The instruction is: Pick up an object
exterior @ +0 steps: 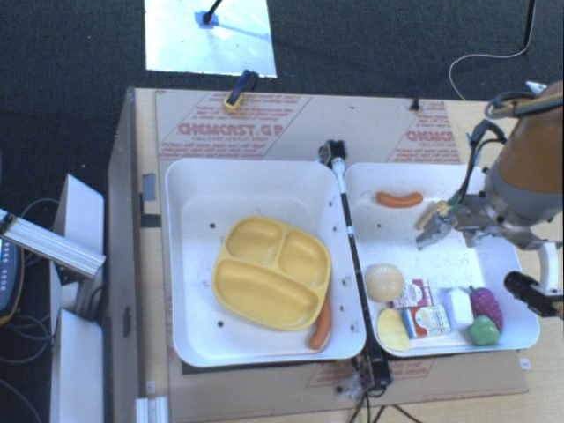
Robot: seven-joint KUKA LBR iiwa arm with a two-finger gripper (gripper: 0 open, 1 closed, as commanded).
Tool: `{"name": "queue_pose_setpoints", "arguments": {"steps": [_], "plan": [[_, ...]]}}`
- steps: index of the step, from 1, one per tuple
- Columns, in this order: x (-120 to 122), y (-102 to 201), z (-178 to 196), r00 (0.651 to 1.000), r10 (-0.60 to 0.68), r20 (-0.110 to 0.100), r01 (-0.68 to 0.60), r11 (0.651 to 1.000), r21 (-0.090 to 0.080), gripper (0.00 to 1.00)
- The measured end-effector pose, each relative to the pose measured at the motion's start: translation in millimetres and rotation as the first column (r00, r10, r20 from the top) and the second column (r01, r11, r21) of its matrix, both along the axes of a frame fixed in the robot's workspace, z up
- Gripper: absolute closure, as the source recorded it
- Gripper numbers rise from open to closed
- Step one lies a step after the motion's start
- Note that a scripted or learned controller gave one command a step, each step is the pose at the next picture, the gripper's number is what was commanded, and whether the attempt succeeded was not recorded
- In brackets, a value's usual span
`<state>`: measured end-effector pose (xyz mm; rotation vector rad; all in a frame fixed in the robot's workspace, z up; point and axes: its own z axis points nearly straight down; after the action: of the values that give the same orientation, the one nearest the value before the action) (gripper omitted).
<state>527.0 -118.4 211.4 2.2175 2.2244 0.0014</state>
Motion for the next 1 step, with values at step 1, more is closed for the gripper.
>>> {"name": "queue_pose_setpoints", "arguments": {"steps": [1], "plan": [[74.3, -5.8, -127.1, 1.000, 0.000, 0.001, 0.000, 1.000, -0.001, 0.00]]}}
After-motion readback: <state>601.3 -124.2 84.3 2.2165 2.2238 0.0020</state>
